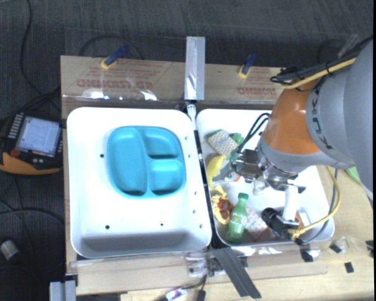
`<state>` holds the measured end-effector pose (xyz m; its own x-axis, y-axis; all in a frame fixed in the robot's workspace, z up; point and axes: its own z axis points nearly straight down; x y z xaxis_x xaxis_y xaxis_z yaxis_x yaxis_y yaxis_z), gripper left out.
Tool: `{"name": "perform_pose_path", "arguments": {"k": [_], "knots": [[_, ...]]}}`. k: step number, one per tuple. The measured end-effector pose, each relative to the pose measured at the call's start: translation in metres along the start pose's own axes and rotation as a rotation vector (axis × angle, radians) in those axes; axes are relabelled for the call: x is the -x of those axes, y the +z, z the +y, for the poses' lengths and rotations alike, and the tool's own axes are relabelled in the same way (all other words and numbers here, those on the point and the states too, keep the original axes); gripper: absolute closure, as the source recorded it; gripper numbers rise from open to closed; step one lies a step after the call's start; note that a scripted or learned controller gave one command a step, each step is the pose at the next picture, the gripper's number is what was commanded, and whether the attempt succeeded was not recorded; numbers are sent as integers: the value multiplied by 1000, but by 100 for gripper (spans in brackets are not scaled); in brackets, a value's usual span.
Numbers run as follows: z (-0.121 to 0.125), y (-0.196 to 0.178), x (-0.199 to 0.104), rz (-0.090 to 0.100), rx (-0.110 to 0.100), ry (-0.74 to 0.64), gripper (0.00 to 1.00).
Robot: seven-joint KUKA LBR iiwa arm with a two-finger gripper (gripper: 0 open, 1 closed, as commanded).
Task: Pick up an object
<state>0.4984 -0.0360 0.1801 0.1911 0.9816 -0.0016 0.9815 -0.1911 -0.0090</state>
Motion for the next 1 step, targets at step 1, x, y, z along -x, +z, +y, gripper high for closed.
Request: {"name": "perform_pose_path", "arguments": {"k": [1], "knots": [[0, 93, 64, 5, 11, 141, 0]]}}
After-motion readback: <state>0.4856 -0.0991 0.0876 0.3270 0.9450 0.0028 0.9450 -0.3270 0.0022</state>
